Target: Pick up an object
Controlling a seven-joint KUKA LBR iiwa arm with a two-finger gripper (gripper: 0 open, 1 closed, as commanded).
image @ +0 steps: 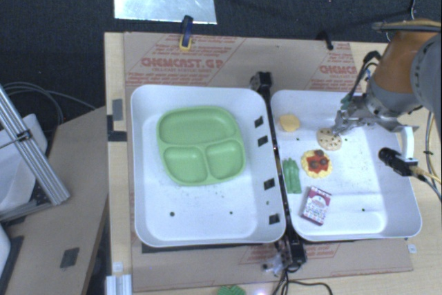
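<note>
**Gripper low over the cookie, grasp unconfirmed**

The gripper (343,122) hangs low in the right bin (397,221), its tip just above and to the right of a round brown cookie (330,140). Whether the tool is spread or pressed together cannot be told; the tip is a small grey blur at this angle, and nothing shows between it.

The cookie lies flat on the bin floor, directly beneath the tip and slightly toward the bins' shared divider. Being a disc, it has no long axis and points no particular way, so approach direction matters little (the thin profile matters more). Beyond the cookie from the tool lies a yellow-and-red toy (317,163), just beside it; further off sit a green vegetable piece (291,175), a small red packet (316,205) and a pale yellow round piece (289,123).

The likely failure is a closure that skims over the flat cookie and comes up with nothing, since so little height is offered for pinching. A descent slightly off centre could instead push the cookie sideways into the yellow-and-red toy. The green divided plate (201,146) in the left bin (148,217) is well apart and plays no part.
</note>
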